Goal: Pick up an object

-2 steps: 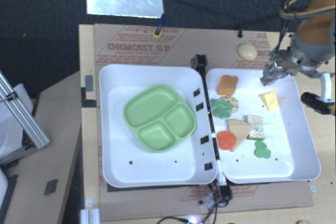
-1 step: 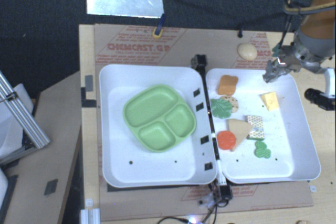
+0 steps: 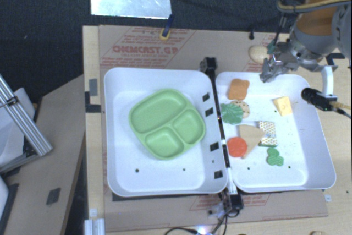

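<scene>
Orange toy nearest the hand, long axis running up and down the frame

Orange toy (image 3: 238, 88), a flat rounded-oblong piece, lay at the upper left of the right bin (image 3: 308, 173), just above a green leafy toy (image 3: 232, 113) and near the divider between the two bins. The hand (image 3: 269, 71) hung over the bin's upper rim, at the upper right of the frame, close to the orange piece but apart from it; whether its fingers were apart or together could not be told, and nothing was seen between them.

The step in hand looked like the approach before a grasp. To do it well, the hand would probably need to travel left and a little down in the frame, centre over the piece, then descend straight. The piece's long axis ran roughly top to bottom of the frame, tilted slightly, so closing across its short width, left to right, seemed the safer grip. Its flatness was the likely difficulty: the fingers would have to reach almost to the bin floor. The leafy toy sat near enough below to be nudged
</scene>
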Motion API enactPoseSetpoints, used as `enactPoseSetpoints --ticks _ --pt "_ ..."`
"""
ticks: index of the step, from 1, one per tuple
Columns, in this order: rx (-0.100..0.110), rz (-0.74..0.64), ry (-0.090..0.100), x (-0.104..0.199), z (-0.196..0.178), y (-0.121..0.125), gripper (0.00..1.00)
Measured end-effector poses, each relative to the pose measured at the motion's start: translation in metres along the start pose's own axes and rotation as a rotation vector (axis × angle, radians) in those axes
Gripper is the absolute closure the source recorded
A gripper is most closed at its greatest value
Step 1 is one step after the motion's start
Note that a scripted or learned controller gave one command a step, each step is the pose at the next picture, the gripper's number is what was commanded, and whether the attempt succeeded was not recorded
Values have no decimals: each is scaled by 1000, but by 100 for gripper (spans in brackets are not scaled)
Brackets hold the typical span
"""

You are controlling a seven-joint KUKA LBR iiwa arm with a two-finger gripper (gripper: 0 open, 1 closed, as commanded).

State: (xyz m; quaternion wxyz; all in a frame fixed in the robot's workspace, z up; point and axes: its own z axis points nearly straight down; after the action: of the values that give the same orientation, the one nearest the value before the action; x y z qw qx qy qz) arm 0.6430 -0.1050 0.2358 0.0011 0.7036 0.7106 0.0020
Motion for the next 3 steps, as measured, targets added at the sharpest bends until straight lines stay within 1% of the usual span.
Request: enactPoseSetpoints --ticks 1,2,3 --pt "3 0 1 57 17 7 100" --pt "1 1 0 87 0 12 100" --pt "2 8 -2 77 16 20 100"
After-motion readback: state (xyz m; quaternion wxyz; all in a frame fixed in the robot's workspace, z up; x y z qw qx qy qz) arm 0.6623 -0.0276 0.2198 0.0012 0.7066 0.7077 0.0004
